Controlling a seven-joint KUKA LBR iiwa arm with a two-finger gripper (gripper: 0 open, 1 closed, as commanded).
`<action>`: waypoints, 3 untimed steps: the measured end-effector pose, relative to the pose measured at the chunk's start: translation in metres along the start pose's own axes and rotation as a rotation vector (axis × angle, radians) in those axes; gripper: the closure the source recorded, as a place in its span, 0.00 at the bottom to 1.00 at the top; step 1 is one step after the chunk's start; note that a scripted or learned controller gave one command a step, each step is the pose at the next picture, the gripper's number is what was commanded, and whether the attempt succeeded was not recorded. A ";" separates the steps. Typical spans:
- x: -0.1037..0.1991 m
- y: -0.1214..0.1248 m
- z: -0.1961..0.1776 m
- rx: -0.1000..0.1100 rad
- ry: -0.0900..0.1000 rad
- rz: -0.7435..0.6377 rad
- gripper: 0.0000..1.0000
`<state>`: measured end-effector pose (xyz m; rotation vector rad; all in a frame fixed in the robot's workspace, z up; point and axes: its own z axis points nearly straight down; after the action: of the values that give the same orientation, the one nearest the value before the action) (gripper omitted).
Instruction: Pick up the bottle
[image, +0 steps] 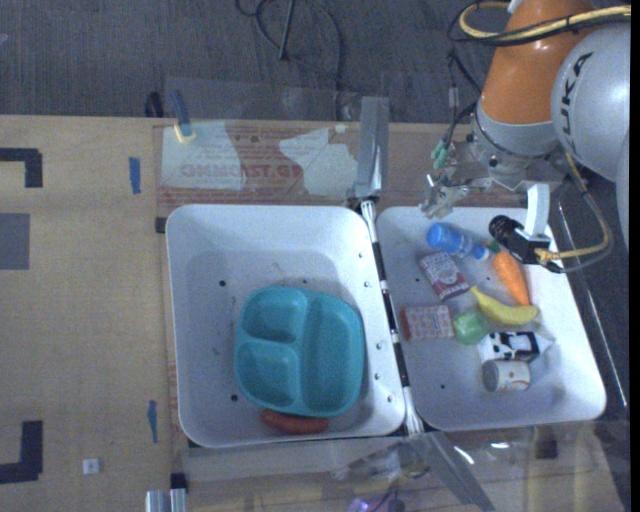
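Note:
A small blue bottle (455, 241) with a pale cap end lies on its side near the back of the right bin (440, 385). My gripper (441, 199) hangs above the bin's back edge, just up and left of the bottle, and is apart from it. Nothing shows between its fingers.
Around the bottle in the right bin lie a carrot (511, 277), a banana (504, 309), a green piece (469, 327), two pink packets (441, 274), a black-and-white toy (514, 345) and a cup (506, 375). The left bin (200, 260) holds a teal divided tray (300, 350) and a red sausage (295, 422).

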<state>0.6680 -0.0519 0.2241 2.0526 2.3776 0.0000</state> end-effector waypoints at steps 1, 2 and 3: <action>-0.040 -0.036 -0.047 -0.001 -0.001 0.056 1.00; -0.145 -0.049 -0.058 -0.002 -0.003 -0.161 1.00; -0.159 -0.111 -0.083 0.001 0.000 -0.158 1.00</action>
<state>0.5809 -0.2250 0.3067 1.8592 2.5321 -0.0010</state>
